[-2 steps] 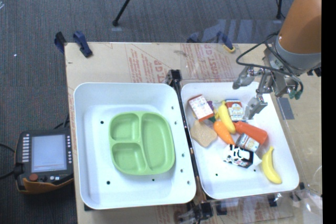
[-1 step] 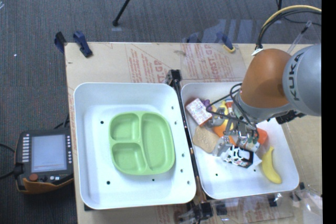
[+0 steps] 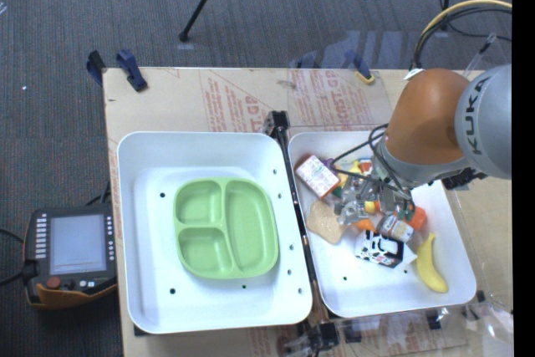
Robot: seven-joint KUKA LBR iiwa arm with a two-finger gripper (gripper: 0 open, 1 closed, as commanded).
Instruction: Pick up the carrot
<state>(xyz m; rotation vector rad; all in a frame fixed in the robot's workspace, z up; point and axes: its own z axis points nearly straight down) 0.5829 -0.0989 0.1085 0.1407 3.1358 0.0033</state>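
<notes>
My gripper is down low in the right bin, among a pile of toy food. An orange piece that looks like the carrot lies just under and in front of the gripper, mostly hidden by it. The orange band and grey wrist of the arm cover the bin's back right part.
Around the gripper lie a red and white box, a bread slice, a black and white item, an orange-red item and a banana. The left bin holds a green divided plate.
</notes>
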